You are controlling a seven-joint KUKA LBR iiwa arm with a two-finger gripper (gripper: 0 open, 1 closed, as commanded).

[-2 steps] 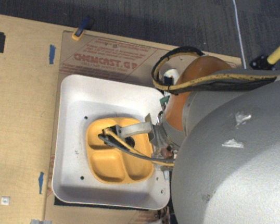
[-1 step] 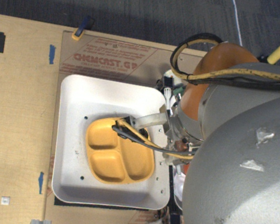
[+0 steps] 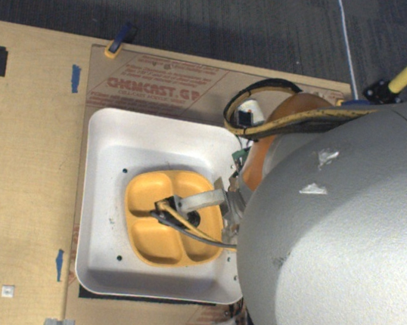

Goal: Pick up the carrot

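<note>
A yellow dish [image 3: 150, 218] with several compartments lies in the middle of the white bin [image 3: 113, 151]. My gripper [image 3: 221, 203] hangs over the dish's right side, at the end of the big grey arm [image 3: 337, 240] that reaches in from the right. The arm's bulk hides the gripper's tips and the dish's right edge. The compartments that I can see hold nothing orange or carrot-like. Everything right of the bin's right wall is covered by the arm.
The bin sits on a brown cardboard sheet [image 3: 154, 85] on the bench. A small blue and yellow clip [image 3: 119, 39] lies at the cardboard's far left corner. Bare white bin floor surrounds the dish on the left, front and back.
</note>
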